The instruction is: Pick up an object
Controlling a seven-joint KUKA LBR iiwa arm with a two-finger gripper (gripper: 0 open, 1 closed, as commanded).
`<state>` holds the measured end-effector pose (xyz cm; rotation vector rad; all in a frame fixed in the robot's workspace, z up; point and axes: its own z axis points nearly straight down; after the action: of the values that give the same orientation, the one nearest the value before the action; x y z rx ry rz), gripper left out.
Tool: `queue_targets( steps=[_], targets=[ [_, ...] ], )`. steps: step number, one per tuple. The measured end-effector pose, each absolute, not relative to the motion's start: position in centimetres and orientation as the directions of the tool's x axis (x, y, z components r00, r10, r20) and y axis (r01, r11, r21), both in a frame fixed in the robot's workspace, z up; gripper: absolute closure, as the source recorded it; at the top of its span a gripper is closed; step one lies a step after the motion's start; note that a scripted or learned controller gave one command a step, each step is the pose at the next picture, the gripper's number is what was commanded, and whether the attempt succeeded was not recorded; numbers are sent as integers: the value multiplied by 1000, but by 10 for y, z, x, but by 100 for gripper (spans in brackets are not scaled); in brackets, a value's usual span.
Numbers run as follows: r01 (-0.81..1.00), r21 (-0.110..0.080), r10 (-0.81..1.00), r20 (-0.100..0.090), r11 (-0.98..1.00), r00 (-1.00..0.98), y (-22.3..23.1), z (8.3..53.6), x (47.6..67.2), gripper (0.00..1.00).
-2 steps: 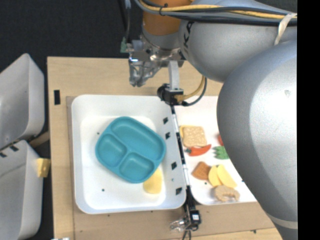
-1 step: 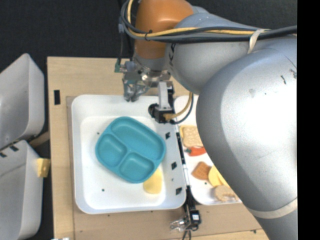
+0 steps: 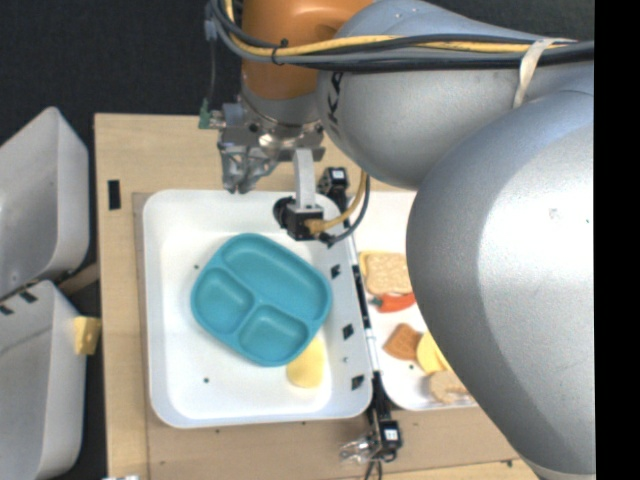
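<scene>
The arm (image 3: 470, 118) sweeps in from the right, big grey links filling that side, the orange band (image 3: 295, 23) sitting high at the top. Below the band the gripper (image 3: 240, 173) hangs over the far rim of the left bin (image 3: 165, 368), near its back edge. Its fingers are a tangle of metal from this angle, and whether they are apart or together cannot be told; nothing shows between them.

Down in the left bin, a blue tray (image 3: 262, 298) with three compartments lies flat, turned at a slant, taking up the middle. Tucked just beside its near corner, touching or nearly so, is a yellow piece (image 3: 308, 368), possibly a lemon-shaped toy. Both lie well apart from the gripper.

Over in the right bin (image 3: 400, 393), half hidden under the arm, there's a slice of bread (image 3: 385, 271), a red piece (image 3: 398, 303) just below it, a brown piece (image 3: 402, 342) and a yellow one (image 3: 430, 353) beside that. A black clip (image 3: 300, 218) on a white bracket hangs above the rim between the two bins.
</scene>
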<state>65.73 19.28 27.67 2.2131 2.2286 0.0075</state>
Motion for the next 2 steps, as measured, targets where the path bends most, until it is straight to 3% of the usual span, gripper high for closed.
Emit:
queue_targets(
  steps=[1, 2],
  targets=[
    [1000, -3, 1000, -3, -2, 2, 191, 284, 651, 100],
    [1000, 22, 1000, 5, 6, -6, 219, 523, 690, 100]
  ],
)
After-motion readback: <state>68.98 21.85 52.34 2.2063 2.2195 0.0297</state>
